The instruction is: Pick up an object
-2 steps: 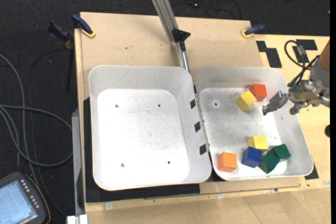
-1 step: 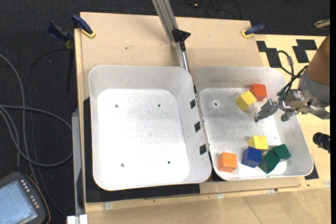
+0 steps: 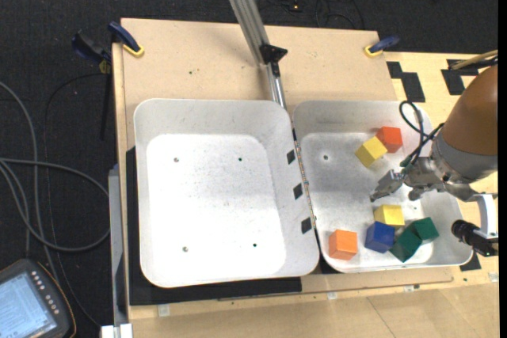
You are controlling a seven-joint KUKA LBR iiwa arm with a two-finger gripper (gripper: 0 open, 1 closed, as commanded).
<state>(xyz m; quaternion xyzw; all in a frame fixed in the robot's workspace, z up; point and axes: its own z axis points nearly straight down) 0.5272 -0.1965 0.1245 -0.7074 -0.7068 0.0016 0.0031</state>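
Note:
My gripper (image 3: pixel 386 186) hovers over the middle of the right bin (image 3: pixel 333 170), reaching in from the right. Its fingers stand open with nothing between them. Just below the gripper lies a yellow block (image 3: pixel 389 214). A blue block (image 3: pixel 380 237) and a green block (image 3: pixel 416 237) sit beside each other under that, close to the bin's front wall. An orange block (image 3: pixel 343 244) rests at the front left of the bin. Farther back, above the gripper, are a second yellow block (image 3: pixel 370 152) and a red-orange block (image 3: pixel 390 138).
The left bin (image 3: pixel 158 131) adjoins the right one along a shared rim. A slanted metal pole (image 3: pixel 245 4) comes down to the bench behind the bins. Cables run near the wrist at the right bin's far right edge.

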